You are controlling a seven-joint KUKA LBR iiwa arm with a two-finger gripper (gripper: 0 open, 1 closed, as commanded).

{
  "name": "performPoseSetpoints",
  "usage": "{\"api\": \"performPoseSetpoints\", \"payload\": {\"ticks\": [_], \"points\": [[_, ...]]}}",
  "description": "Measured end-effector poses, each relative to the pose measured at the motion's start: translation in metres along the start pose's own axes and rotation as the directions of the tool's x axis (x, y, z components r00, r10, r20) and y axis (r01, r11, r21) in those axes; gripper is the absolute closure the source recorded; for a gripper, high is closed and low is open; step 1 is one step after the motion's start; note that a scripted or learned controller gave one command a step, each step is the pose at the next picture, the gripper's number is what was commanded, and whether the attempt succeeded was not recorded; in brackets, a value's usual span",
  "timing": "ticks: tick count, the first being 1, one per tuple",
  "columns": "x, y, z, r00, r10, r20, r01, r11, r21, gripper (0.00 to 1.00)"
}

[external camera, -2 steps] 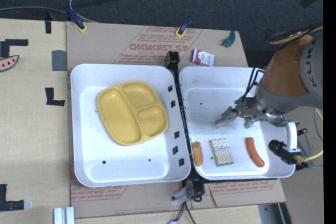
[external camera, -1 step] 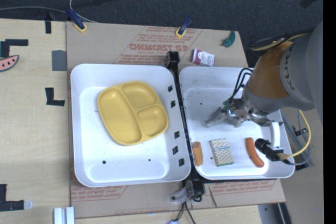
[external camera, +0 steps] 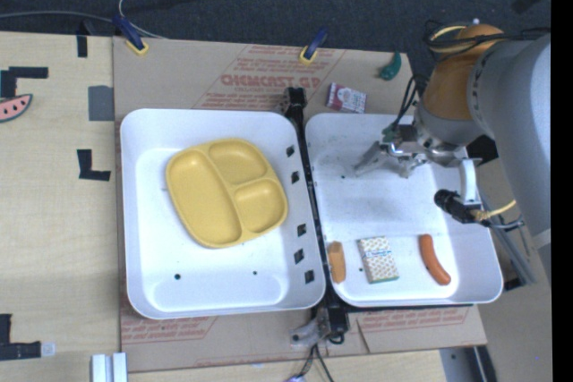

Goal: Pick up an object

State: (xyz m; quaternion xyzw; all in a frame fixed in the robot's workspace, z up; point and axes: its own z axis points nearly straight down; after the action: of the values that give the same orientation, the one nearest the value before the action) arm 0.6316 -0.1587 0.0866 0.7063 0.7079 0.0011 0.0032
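Right bin (external camera: 403, 210), arm (external camera: 466, 94) bent above it

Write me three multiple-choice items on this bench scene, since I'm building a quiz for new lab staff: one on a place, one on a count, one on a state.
1. Where does the yellow divided plate lie?
A. in the left bin
B. in the right bin
C. on the cardboard behind the bins

2. How many loose objects lie along the near side of the right bin?
A. one
B. three
C. five

3. How does the gripper stand relative to those objects?
A. pressed on the small carton
B. over the bin's far part, apart from them
C. above the yellow plate

Answers:
1. A: the plate sits inside the left bin.
2. B: a bun-like piece, a small carton and a sausage.
3. B: its tips point at bare floor well behind the row.
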Motion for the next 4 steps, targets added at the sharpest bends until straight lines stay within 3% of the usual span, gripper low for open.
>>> {"api": "performPoseSetpoints", "payload": {"ticks": [1,2,3,4], "points": [[-0.027,-0.072,0.000,1.000,0.003,0.000,-0.003,1.000,0.003,0.00],[-0.061,-0.021,-0.001,1.000,0.000,-0.002,0.000,1.000,0.001,0.00],[-0.033,0.038,0.001,1.000,-0.001,-0.001,0.001,1.000,0.001,0.00],[-0.034,0.038,-0.010,1.000,-0.002,0.003,0.002,1.000,0.001,1.00]]}}
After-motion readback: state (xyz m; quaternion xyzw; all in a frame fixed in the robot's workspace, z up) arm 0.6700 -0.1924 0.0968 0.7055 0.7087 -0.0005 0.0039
